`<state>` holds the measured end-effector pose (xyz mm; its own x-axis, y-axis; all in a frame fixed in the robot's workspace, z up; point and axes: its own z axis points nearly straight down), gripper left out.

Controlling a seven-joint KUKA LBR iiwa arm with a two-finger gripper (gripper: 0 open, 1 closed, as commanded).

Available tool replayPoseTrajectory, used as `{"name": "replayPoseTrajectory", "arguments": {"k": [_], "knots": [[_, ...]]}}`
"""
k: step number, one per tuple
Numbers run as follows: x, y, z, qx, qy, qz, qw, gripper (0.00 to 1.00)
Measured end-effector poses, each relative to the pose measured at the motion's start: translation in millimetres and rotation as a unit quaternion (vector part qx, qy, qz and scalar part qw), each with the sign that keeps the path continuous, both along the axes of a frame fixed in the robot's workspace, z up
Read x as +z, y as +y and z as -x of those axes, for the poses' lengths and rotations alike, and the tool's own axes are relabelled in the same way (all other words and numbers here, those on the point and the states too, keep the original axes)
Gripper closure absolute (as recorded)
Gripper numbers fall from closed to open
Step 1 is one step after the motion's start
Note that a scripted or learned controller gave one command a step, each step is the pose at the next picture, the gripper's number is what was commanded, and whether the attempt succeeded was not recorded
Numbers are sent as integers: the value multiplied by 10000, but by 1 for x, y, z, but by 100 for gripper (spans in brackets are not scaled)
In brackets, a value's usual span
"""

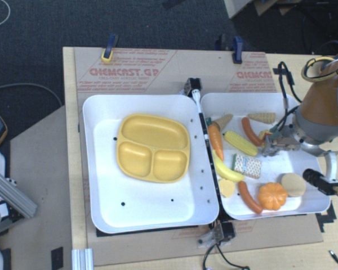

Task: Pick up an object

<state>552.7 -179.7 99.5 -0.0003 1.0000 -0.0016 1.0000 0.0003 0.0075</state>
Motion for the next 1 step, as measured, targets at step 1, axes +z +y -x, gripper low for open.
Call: {"name": "replayPoseTrajectory", "arguments": {"k": [1], "knots": [[63,3,2,4,-1,8,10000,100]]}}
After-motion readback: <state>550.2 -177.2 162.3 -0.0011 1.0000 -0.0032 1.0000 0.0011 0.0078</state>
